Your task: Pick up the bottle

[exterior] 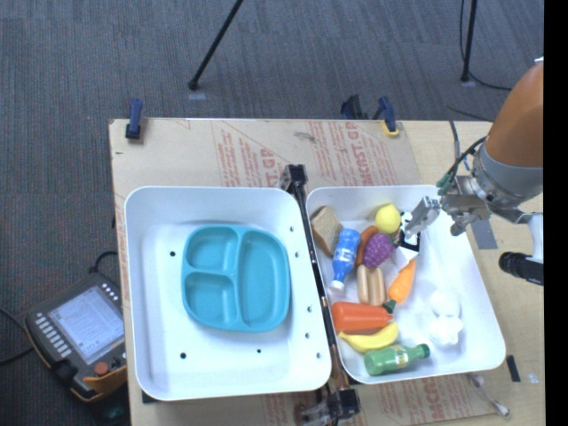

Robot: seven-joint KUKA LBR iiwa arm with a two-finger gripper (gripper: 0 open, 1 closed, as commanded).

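Gripper (415,223) hangs over the right bin's (484,282) upper middle, fingers apart and holding nothing, while the small blue bottle (345,256) with white cap and base lies slanted among toy foods, beside the purple grapes (378,249).

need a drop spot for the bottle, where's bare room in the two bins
Left bin: bare white floor rings the blue divided plate, widest along the near edge. Right bin: crowded down its left side, from the blue bottle to the green bottle; the barest strip runs along its right wall.
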